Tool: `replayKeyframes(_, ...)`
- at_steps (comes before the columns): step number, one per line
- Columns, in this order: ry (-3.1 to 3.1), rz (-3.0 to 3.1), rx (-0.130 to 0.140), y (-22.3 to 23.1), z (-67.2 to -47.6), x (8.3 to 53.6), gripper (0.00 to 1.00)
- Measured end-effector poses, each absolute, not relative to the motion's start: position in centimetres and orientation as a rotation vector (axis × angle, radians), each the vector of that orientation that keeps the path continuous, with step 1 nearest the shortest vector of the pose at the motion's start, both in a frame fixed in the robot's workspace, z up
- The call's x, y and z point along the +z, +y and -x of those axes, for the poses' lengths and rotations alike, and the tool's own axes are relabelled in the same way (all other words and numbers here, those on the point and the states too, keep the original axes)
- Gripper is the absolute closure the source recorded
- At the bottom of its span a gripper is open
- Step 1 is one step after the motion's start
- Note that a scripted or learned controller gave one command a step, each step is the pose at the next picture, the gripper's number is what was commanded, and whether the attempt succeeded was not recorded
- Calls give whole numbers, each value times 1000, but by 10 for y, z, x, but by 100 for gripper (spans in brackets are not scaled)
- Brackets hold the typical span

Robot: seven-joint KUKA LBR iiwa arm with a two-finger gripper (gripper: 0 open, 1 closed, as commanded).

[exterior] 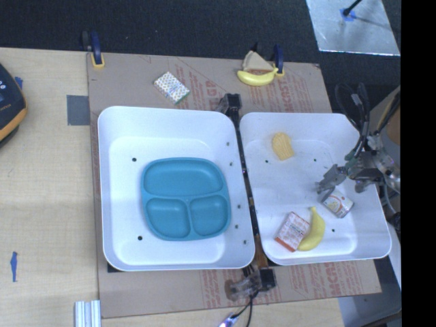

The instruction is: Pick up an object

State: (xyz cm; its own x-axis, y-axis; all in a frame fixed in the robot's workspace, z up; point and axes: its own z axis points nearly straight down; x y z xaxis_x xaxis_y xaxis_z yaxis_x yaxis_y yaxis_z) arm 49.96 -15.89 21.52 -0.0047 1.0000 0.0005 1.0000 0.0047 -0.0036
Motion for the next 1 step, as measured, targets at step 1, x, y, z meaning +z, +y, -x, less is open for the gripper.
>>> replayKeyframes(1,-2229,2214,0,-133,-477,92,0)
